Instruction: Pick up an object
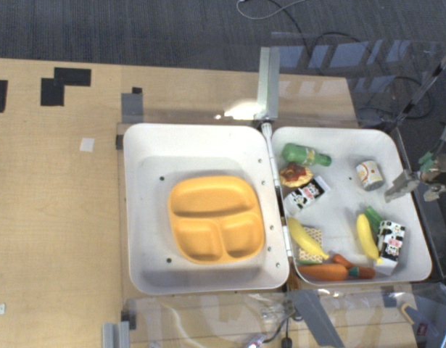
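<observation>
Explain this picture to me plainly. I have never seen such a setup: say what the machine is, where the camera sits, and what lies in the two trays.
One camera looks down at a slant on a wooden bench with two white bins. The left bin holds a yellow divided plate. The right bin holds toy food: a green bottle, two bananas, a carrot, a small can and two black-and-white cartons. The machine is a robot arm reaching in from the right; its pincer hangs at the right bin's edge, with nothing visibly held.
</observation>
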### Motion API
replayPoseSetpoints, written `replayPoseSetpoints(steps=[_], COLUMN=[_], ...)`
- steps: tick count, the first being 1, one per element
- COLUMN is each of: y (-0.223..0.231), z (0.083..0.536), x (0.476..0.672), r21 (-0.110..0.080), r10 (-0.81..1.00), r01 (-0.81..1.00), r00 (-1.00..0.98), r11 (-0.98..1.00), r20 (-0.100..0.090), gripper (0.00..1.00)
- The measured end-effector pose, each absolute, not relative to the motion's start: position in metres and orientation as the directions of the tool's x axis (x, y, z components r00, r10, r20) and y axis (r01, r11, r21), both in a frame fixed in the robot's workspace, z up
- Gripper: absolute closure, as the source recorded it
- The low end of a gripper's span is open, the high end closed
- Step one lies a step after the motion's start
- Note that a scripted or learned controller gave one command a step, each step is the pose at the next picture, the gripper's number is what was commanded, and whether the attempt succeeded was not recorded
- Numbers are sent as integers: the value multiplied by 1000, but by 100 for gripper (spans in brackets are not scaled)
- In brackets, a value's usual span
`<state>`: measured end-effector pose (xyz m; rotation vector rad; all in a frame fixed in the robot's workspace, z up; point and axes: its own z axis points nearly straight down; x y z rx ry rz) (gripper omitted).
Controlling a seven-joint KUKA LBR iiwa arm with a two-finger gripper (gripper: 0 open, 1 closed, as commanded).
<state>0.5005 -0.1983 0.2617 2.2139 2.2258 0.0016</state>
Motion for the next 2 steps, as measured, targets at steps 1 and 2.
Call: replayPoseSetpoints(steps=[1, 2], y=[-185, -194], z=[88, 89], x=[578, 513], r21=[9, 16], r10=[925, 965], r01=[924, 965], r00=[381, 261], r11=[-381, -261], r20=[2, 0], gripper=[0, 0])
